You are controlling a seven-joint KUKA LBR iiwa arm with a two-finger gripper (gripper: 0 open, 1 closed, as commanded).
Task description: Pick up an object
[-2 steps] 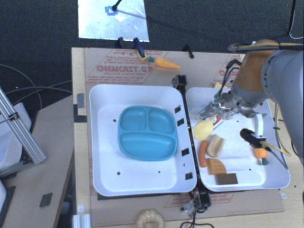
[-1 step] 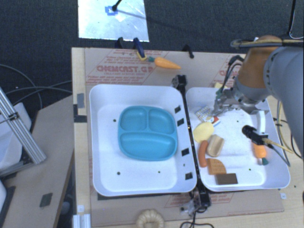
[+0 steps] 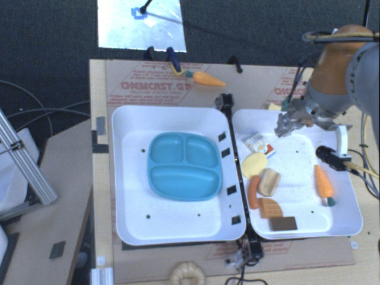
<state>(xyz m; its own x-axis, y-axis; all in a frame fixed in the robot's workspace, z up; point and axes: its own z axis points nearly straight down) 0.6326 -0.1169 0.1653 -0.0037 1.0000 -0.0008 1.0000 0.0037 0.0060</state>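
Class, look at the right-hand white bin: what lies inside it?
In the right bin: a packet, yellow piece, bread roll, sausage, waffle, brown bar and carrot. The hand hides some floor beneath it.

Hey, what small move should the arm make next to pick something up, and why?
Probably lower and shift slightly left: the gripper hovers over the right bin, and the nearest item, the small white packet, lies just left of and below it.
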